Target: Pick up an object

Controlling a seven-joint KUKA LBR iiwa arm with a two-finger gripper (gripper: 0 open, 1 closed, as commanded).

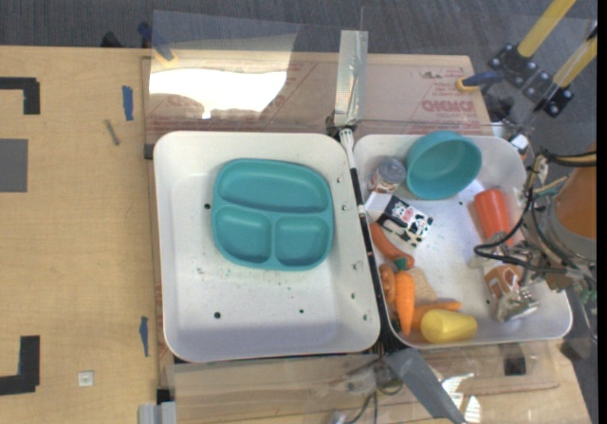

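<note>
At the near edge of the right bin point(558, 325), a yellow lemon-shaped toy point(448, 324) lies against the front wall. Just to its left a carrot point(405, 299) lies pointing toward the front rim, touching or nearly touching the yellow toy. The gripper point(515, 304) is low in the near right corner of this bin, over bare white floor, a little to the right of the yellow toy and apart from it. From this angle, with wires looped around it, I cannot tell whether it is open or closed, and nothing can be seen in its grasp. The arm point(580, 209) rises behind it at the right edge.

Farther in, a small box point(406, 219) with black-and-white cow patches lies tilted near the bin's left wall. An orange cup point(492, 212) lies on its side toward the right wall. At the far end a teal bowl point(443, 164) leans against the back wall, with a small grey round thing point(390, 170) just to its left.

The left bin point(190, 322) holds a teal plate point(273, 213) with three compartments, lying flat near its middle. Beyond both bins lies flat cardboard point(417, 90).
</note>
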